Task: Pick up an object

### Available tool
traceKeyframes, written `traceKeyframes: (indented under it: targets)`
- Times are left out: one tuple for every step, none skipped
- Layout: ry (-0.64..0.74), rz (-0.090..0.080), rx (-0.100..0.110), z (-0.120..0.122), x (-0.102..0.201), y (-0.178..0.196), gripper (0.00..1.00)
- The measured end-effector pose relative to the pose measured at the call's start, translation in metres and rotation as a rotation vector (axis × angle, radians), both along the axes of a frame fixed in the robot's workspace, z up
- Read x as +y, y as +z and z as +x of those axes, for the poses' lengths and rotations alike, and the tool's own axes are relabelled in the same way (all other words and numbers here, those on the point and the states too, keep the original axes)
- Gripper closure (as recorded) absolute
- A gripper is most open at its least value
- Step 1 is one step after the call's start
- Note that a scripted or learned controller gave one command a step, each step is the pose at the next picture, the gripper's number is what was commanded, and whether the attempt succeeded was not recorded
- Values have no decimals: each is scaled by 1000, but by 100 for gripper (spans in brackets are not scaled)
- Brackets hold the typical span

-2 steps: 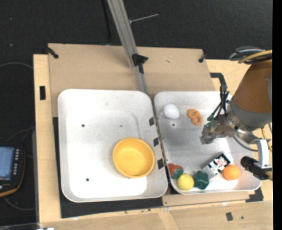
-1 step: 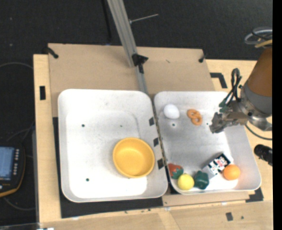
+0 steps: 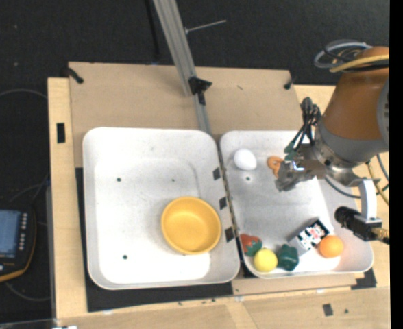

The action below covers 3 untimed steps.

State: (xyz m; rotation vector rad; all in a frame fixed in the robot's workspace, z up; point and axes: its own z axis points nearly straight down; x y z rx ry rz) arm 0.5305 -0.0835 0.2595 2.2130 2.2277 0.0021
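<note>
Your gripper (image 3: 286,177) hangs over the right bin (image 3: 277,211), grip state unclear to you, just beside a small orange piece (image 3: 275,162) near the white ball (image 3: 244,159), probably light, smooth, roll-prone: pinch across its middle.

Grey arm (image 3: 349,139), broad orange band, black cables, small dark metal hand (image 3: 287,177)

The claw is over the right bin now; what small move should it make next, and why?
Probably lower the claw a little, straight down onto the small orange piece beside it in the right bin. The claw sits right next to that piece, near the white egg, while the other items lie clustered at the bin's near edge. Whether it already holds anything is unclear.
</note>
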Motion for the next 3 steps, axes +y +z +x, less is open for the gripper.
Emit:
traceKeyframes:
  targets:
    - [2,1,-1,13,50,6,100]
    - [1,1,0,37,108,0,100]
    - [-4,-1,2,57,148,-3,100]
